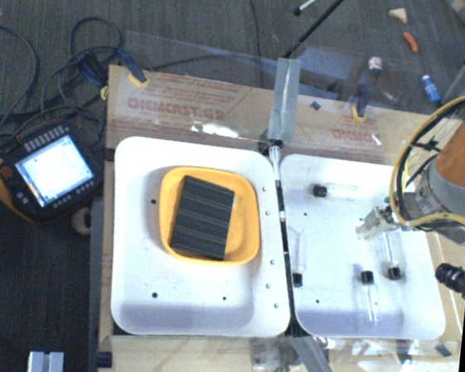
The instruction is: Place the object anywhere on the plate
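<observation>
We see the dark block (203, 217) lying flat on the yellow plate (168, 184) in the left bin (194, 302), roughly centred, long side running away from the camera and all 4 corners inside the rim. If it is the object meant, we judge the placing as good as done. The gripper (381, 221) hangs over the right bin (417, 319), well apart from the plate. We cannot tell whether it is released or clenched, and we see nothing held in it. What remains, in our view, is to keep the arm (459, 178) on its own side and lift clear without brushing the small clear tubes with black caps: 1 lies near the far wall (332, 191) and 2 lie just beside the gripper (391, 262) (369, 292). The block looks matte and ribbed, with parallel grooves across its top, rectangular and flat enough to sit steady. The plate is a smooth, glossy rounded square with a shallow raised lip. Both bins are hard white plastic with soft corners. The tubes look light and round, so we judge they would roll at a nudge.
</observation>
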`<control>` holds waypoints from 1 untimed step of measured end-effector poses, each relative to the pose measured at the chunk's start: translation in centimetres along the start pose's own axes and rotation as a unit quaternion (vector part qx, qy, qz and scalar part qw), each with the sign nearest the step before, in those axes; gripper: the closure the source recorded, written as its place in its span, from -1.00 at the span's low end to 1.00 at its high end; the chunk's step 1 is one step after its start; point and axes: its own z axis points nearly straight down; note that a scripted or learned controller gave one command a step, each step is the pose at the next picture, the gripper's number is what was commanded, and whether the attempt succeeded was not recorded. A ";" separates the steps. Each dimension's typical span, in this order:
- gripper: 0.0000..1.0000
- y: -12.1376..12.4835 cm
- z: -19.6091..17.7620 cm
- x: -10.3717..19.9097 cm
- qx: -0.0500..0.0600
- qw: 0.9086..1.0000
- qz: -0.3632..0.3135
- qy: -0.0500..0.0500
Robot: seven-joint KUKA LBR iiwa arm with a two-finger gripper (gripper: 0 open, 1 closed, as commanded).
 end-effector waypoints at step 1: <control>-1.00 0.0 0.0 0.0 0.000 1.000 0.000 0.000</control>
